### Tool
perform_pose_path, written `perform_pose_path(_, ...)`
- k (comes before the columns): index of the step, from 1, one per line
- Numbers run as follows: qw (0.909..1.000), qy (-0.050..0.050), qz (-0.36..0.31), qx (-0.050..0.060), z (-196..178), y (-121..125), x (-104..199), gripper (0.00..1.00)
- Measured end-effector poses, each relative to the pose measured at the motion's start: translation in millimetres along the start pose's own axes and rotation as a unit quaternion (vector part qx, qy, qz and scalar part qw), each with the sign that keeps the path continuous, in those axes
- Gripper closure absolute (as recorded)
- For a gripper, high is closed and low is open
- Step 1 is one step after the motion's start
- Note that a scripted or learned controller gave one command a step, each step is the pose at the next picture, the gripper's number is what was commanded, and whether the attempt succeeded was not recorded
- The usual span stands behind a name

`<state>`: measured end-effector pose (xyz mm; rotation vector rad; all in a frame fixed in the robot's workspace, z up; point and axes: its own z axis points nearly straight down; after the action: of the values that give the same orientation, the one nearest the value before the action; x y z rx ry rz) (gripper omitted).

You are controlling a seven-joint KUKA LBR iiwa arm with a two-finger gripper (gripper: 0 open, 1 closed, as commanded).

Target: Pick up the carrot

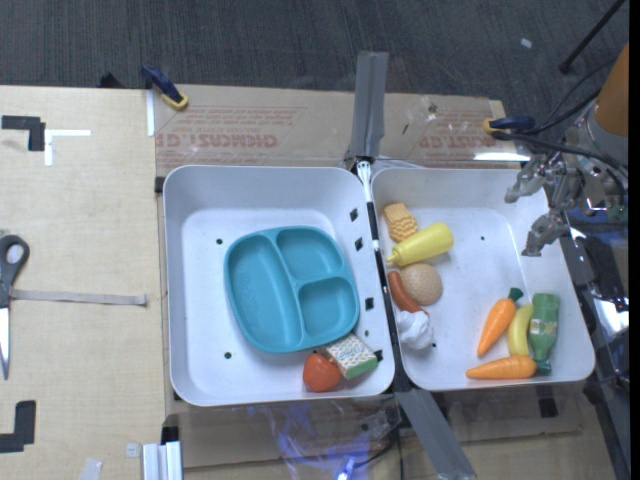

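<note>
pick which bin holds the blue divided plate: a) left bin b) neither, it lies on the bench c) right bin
a: the blue divided plate lies inside the left bin, beside a tomato; the carrots lie in the right bin.

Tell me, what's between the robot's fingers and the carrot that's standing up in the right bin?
In the camera view, just bare white bin floor lies between the gripper and the upright carrot.

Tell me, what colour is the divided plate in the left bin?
The divided plastic plate is teal blue, seen clearly in the overhead camera view.
</note>
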<state>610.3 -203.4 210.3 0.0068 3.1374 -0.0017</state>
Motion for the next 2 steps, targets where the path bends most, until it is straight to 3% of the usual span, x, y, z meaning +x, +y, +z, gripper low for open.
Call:
perform_pose_path(1,0.9995,0.0,-0.033,0.0,117,17,56,0.0)
perform_pose_path(2,0.9964,-0.011,-0.084,0.002,111,49,119,0.0)
